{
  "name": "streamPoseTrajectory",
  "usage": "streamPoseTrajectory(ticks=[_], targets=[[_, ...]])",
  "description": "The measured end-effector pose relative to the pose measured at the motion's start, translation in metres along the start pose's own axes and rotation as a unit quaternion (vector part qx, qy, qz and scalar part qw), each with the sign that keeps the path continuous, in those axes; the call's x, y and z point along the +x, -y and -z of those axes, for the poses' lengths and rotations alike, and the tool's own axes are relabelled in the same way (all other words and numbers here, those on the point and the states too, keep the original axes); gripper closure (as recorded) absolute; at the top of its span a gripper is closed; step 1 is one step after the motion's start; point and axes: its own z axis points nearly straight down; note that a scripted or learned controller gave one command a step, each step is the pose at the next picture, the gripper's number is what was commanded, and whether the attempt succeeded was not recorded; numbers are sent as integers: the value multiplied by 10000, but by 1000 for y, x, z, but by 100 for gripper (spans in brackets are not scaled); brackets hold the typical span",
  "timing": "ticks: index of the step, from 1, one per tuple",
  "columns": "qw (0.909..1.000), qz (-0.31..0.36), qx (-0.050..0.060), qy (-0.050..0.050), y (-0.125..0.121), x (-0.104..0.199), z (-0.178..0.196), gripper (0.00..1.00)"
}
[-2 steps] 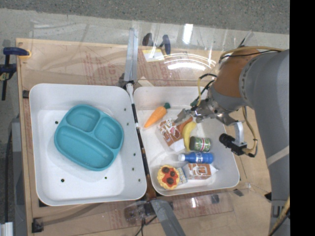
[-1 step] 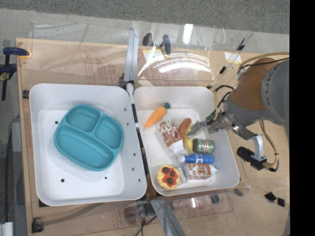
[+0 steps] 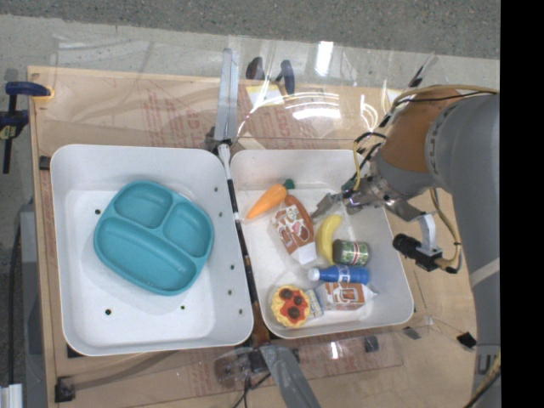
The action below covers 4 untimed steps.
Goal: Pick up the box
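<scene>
Reaching in over the right bin [image 3: 255, 313], the gripper [image 3: 333, 204] hangs low near the bin's middle, just above the banana [image 3: 327, 238] and beside the pouch [image 3: 293, 226]. Whether it is open or closed I cannot tell, and nothing shows between its tips. The box [image 3: 344, 295] lies flat near the bin's front edge, under the bottle [image 3: 342, 274], with the pizza [image 3: 290, 305] just to its left and the can [image 3: 350, 252] further back. I judge this the approach step: the box is not yet reached. Next, the arm would need to travel toward the front edge and come down on the box without catching the bottle touching it. 1 blue tray [image 3: 153, 236] sits in the left bin [image 3: 68, 228]
</scene>
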Motion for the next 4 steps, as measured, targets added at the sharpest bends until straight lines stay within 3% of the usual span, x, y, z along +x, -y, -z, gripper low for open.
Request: streamPoseTrajectory(ticks=[1,2,3,4], targets=[[9999,104,3,-4,-47,125,0,0],[9928,1199,3,-5,12,125,0,0],[9869,1614,-10,11,-4,59,53,0],[9921,1247,-112,66,4,73,12,0]])
